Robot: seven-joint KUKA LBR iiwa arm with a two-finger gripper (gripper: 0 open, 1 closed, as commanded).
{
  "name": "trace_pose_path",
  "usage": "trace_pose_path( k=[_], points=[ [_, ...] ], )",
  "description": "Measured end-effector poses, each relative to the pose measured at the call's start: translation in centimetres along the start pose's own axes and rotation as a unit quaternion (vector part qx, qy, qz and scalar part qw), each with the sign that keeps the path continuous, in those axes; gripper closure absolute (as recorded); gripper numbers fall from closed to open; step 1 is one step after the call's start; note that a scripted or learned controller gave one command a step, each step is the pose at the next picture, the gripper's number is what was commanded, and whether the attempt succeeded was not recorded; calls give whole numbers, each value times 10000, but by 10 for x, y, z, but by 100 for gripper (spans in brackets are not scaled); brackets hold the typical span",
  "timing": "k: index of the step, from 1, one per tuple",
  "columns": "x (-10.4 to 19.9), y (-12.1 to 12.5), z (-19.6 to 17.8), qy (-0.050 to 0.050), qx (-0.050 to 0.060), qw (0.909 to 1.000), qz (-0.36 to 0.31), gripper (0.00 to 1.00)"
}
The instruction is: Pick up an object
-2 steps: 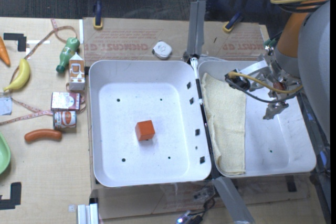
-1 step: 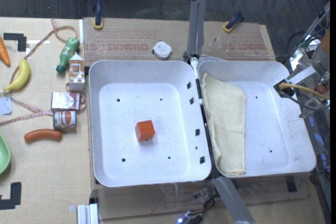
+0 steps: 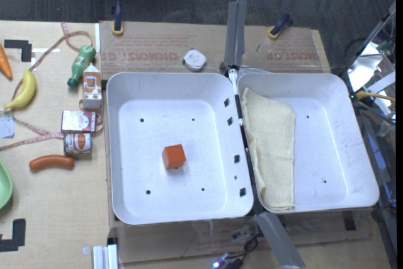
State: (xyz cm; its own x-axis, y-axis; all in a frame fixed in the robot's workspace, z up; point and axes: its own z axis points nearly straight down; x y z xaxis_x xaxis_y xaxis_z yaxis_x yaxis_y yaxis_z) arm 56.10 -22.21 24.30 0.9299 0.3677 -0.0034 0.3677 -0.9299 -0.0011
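Gripper state: can't tell from this view, no call on spread or pinched

Task object: small orange-red cube (image 3: pixel 174 156), sitting on the floor of the left bin (image 3: pixel 116 135), roughly mid-bin, slightly toward the near edge, well apart from every wall, nothing touching it

Right bin (image 3: pixel 343 154): folded cream towel (image 3: pixel 271 154) lying flat along its left wall, running from the far end to the near end of the bin

Between the bins: grey metal bar (image 3: pixel 235 34) comes in from the far side and meets the seam where the two rims touch

Under the bins: cardboard sheet (image 3: pixel 157 50) with red print, held at its far edge by two yellow-and-blue clamps, one left (image 3: pixel 117 19), one right (image 3: pixel 279 26). White round tape measure (image 3: pixel 194 60) rests on the cardboard just beyond the left bin's far rim

Left of the bins, on the wooden tabletop (image 3: pixel 44 198): toy groceries. Green bottle (image 3: pixel 82 64) lying tilted, small carton (image 3: pixel 92 88) just below it, pink box (image 3: pixel 79 121), can (image 3: pixel 78 143) on its side touching the box, sausage (image 3: pixel 51 163), banana (image 3: pixel 22 91), carrot (image 3: pixel 5 62) at the frame edge, green plate (image 3: pixel 4 183) partly cut off
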Motion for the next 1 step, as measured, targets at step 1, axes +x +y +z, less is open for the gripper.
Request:
trace_pose_path(
  k=[1],
  points=[
    [-70,-37,150,62,55,9991,410,0]
  ],
)
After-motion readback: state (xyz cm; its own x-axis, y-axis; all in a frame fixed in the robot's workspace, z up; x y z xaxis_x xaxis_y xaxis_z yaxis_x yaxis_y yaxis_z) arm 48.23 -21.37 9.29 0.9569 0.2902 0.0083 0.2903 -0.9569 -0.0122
